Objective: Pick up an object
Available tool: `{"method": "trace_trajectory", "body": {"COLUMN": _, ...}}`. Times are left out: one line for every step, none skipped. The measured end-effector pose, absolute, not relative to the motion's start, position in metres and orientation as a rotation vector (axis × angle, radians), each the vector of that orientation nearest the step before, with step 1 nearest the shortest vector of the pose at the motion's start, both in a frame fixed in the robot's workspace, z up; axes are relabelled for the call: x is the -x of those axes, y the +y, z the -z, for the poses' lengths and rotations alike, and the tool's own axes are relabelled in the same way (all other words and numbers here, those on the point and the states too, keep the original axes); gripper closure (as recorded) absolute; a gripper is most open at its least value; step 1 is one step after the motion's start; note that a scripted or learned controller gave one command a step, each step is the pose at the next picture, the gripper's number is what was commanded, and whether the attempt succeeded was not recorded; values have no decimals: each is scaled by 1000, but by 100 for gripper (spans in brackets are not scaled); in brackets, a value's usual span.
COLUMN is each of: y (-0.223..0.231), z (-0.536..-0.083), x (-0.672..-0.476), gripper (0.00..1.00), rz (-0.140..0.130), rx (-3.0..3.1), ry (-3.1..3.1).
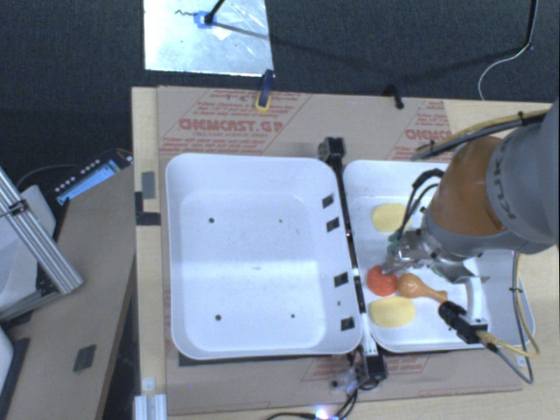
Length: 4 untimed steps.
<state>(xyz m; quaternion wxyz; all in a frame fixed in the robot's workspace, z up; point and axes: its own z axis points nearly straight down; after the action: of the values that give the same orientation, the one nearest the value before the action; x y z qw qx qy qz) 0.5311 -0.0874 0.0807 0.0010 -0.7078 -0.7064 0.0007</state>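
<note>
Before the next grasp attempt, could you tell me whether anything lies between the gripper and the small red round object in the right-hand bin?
Nothing visible does: the gripper hangs right beside the small red round object, no other item between them.

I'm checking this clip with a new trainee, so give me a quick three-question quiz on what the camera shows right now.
1. True or false: the gripper is over the right bin.
2. Which thing lies nearest the gripper? A) the red-orange ball B) the pale yellow piece at the bin's far side C) the yellow clip on the cardboard
3. How many pale yellow pieces lie in the right bin?

Key:
1. True; the arm reaches in from the right, with its wrist above that bin.
2. A; the ball sits just below the gripper, beside the orange pear-shaped toy.
3. Two; the second one lies near the bin's front edge.
</note>
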Motion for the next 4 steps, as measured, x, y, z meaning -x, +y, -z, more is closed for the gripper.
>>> {"method": "trace_trajectory", "body": {"y": -84, "z": -85, "x": -557, "gripper": 100, "rz": 3, "rx": 2218, "ry": -2229}}
{"method": "trace_trajectory", "body": {"y": -84, "z": -297, "x": -487, "gripper": 100, "rz": 18, "rx": 2226, "ry": -2235}}
{"method": "trace_trajectory", "body": {"y": -52, "z": -481, "x": -488, "gripper": 100, "rz": 24, "rx": 2223, "ry": -2243}}
{"method": "trace_trajectory", "body": {"y": -25, "z": -524, "x": -521, "gripper": 100, "rz": 10, "rx": 2219, "ry": -2234}}
